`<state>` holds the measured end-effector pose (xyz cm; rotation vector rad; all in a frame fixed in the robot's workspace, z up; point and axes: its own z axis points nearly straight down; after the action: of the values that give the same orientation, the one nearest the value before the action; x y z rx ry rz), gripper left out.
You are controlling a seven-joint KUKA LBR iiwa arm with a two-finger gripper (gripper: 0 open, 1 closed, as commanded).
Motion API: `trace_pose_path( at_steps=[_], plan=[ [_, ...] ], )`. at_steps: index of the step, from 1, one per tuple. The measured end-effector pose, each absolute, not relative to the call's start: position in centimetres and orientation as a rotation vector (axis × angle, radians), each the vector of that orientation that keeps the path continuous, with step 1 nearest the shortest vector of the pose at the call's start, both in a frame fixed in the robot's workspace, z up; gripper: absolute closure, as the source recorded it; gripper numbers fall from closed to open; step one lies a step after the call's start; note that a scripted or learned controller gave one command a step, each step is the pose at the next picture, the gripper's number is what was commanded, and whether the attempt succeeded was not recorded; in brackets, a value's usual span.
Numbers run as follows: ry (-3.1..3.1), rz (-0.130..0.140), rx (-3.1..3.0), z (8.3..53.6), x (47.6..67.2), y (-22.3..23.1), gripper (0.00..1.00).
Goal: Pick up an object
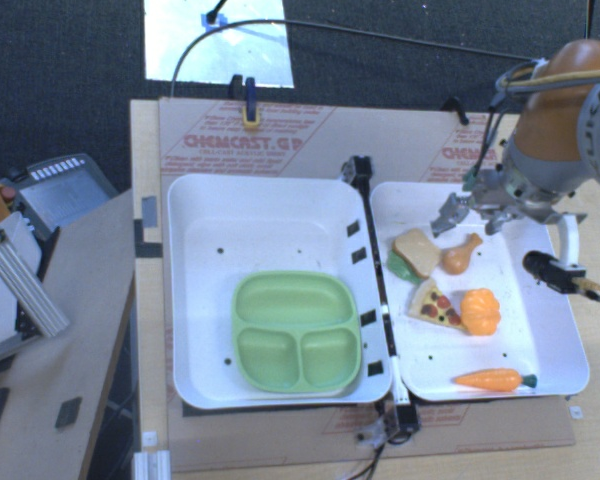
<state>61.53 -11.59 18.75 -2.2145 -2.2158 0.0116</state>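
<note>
My gripper (472, 220) hangs over the far part of the right bin (560, 363), open, its two fingers spread with nothing between them. Just below it lies a toy chicken drumstick (460, 255), and a toy sandwich (415, 252) sits to that one's left. Nearer the front are a pizza slice (434, 305) and an orange pumpkin-like toy (481, 311) side by side. A toy carrot (493, 378) rests close to the bin's front edge.
A green divided plate (297, 330) lies in the front half of the left bin (205, 268). A black-clipped divider (372, 278) runs between the two bins. A grey device (65, 193) stands off the bench at the left.
</note>
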Motion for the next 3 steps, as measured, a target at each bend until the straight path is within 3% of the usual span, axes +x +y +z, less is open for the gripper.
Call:
trace_pose_path(
  at_steps=[1, 2, 3],
  plan=[
    [-2.225, -0.001, -2.219, 19.5, 61.8, -11.6, 0.00],
    [-2.221, 0.002, -2.219, 13.9, 60.8, -11.5, 0.00],
    [-2.225, -0.005, -2.227, 9.1, 61.0, -11.6, 0.00]
  ],
)
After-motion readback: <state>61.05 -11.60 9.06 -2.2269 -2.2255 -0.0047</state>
